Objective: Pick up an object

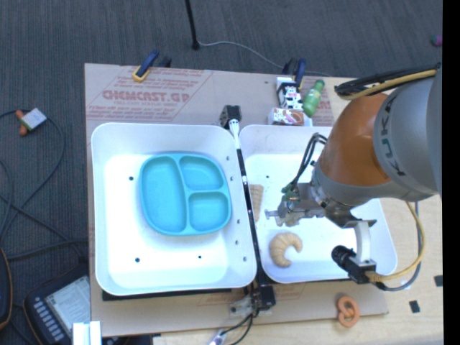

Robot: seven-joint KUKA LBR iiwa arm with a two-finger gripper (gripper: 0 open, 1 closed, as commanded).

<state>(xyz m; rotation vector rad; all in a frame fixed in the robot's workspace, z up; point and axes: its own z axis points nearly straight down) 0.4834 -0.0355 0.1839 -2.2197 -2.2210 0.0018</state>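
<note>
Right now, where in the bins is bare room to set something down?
Left bin: white floor all around the blue plate. Right bin: bare at its far end. Crowded near the croissant and gripper.

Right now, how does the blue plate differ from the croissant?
The plate is bright blue, smooth and split into three compartments; the croissant is tan and curved. The plate is far larger, taking up much of the left bin, while the croissant is a small item in the right bin. The croissant lies just below the gripper; the plate lies far from it. Both rest flat on white bin floors.
</note>
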